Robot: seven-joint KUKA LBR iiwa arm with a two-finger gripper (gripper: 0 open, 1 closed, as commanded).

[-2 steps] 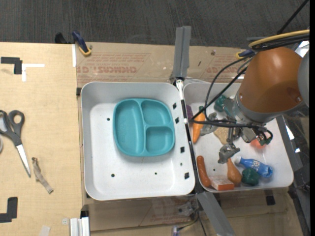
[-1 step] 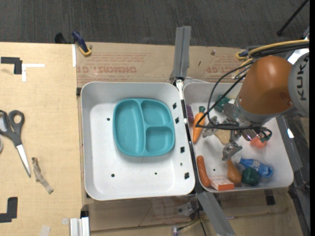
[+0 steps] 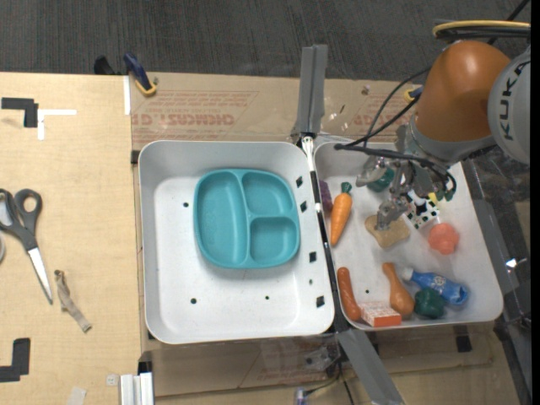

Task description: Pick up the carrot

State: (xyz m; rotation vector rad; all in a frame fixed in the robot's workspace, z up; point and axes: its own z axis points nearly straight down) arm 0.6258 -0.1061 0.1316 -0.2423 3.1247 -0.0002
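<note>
Beside the right bin's (image 3: pixel 485 251) left wall, carrot (image 3: pixel 339 213) lies untouched.

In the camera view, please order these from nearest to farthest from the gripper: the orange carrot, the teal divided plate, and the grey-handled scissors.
Measured from the gripper, over the right bin:
1. The orange carrot, near the right bin's left wall, to the gripper's left in the view.
2. The teal divided plate, in the left bin.
3. The grey-handled scissors, on the wooden bench at the view's far left.
</note>
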